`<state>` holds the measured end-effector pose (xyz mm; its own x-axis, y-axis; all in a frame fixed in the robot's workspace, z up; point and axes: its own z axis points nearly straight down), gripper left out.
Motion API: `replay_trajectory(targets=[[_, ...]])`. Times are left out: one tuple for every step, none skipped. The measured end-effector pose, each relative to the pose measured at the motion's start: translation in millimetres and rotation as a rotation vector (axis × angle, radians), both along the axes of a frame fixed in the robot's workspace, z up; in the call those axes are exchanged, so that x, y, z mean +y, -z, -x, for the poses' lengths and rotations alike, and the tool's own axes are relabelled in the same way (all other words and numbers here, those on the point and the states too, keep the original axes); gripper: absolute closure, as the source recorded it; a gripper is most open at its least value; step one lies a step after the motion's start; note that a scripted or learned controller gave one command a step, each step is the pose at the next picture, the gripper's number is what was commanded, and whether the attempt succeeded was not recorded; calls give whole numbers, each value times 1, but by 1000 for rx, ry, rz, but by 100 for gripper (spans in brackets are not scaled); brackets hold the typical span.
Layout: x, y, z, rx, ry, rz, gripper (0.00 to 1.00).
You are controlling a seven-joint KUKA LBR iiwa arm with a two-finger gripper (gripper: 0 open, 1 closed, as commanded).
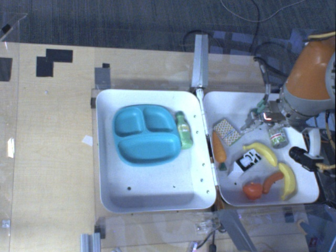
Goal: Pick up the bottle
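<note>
The bottle (183, 130) is small, pale green and see-through. It lies in the left bin (152, 190), right against the right edge of a blue divided plate (146, 134). My gripper (264, 116) hangs over the upper part of the right bin (310, 193), well to the right of the bottle and apart from it. Nothing from the bins is seen in its grasp.
The right bin holds an orange carrot (218, 147), a checkered packet (227, 130), two bananas (262, 151) (288, 180), a black-and-white card (249, 159), a tomato (252, 190), a sausage (272, 181) and a small jar (277, 136). A metal divider (200, 62) runs between the bins.
</note>
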<state>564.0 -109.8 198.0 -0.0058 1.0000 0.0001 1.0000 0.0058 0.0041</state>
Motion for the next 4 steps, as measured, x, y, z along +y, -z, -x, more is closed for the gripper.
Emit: replay_trajectory(targets=[[-19,83,-39,0,35,1,0],[-45,111,-105,-3,55,2,0],[-18,109,-37,-5,175,0,0],[7,13,-53,-4,4,0,0]])
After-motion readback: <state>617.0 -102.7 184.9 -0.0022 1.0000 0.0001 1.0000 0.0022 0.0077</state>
